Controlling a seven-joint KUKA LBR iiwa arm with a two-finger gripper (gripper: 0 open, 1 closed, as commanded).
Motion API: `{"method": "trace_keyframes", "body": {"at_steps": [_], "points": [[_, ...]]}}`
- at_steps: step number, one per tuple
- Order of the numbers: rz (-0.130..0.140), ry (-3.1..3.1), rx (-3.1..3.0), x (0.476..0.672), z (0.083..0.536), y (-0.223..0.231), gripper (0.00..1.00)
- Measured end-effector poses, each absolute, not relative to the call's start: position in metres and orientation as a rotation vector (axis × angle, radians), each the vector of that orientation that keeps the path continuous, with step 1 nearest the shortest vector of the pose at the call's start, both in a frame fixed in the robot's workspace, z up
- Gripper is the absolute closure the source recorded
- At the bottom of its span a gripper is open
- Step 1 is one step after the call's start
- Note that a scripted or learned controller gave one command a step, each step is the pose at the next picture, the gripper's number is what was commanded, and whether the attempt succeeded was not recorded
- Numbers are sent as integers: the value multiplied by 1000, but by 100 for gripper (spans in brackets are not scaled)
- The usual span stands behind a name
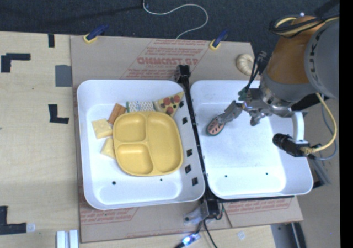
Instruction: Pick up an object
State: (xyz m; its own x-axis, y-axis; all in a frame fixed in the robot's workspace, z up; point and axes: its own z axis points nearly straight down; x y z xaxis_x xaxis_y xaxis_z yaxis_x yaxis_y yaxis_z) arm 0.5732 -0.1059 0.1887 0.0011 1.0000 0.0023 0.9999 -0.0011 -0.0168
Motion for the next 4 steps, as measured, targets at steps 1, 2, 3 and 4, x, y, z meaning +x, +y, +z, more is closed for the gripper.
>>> {"method": "trace_keyframes", "body": {"at_steps": [1, 2, 3, 4], "points": [[1, -2222, -2218, 576, 197, -106, 0], [6, -2221, -2217, 573, 152, -100, 0], [6, -2221, -2217, 570, 109, -101, 0], [4, -2222, -2218, 570, 83, -101, 0]]}}
